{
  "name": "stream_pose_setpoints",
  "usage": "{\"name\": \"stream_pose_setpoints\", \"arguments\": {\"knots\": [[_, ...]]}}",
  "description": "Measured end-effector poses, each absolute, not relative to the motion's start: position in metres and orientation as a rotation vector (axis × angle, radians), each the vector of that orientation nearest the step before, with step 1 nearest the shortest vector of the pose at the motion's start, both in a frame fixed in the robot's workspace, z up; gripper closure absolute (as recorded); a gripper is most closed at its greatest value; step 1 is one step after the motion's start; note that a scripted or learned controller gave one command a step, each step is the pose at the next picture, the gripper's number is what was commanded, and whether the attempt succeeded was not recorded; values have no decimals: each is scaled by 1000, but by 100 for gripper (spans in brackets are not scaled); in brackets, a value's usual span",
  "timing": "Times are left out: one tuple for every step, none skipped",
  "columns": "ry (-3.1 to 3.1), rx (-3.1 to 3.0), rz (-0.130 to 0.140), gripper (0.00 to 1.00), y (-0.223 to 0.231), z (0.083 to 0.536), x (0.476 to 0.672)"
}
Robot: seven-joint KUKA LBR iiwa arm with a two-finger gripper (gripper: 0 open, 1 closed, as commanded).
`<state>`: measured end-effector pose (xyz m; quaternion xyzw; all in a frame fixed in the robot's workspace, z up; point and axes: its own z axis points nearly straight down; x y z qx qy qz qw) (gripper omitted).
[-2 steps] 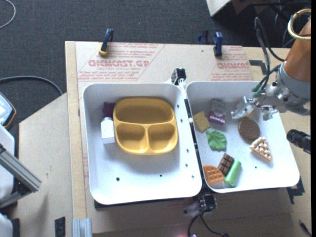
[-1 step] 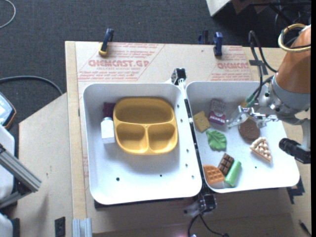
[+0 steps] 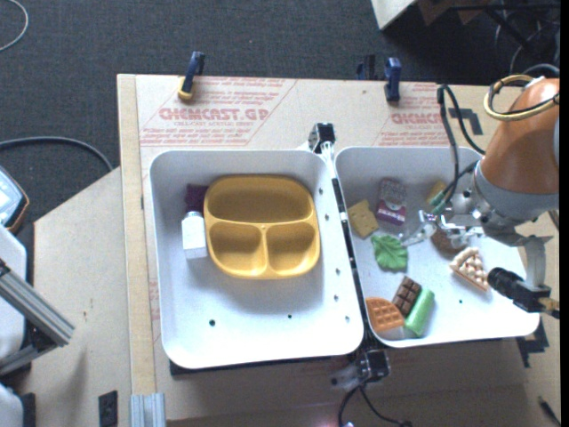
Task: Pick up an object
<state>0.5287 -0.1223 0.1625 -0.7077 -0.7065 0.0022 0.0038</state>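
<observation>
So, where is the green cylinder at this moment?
The green cylinder lies in the right bin, near its front edge, right beside the chocolate bar and the waffle.

a dark object (image 3: 196,193) mostly hidden behind the yellow tray (image 3: 261,225), arm (image 3: 524,149) cut off at right edge
</observation>
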Motion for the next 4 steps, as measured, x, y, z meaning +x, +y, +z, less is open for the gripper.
{"name": "stream_pose_setpoints", "arguments": {"knots": [[-2216, -2216, 5, 0, -116, 102, 534], [-2218, -2219, 0, 0, -116, 85, 534], [-2221, -2225, -8, 100, -115, 97, 536], [-2226, -2226, -4, 100, -124, 144, 541]]}}
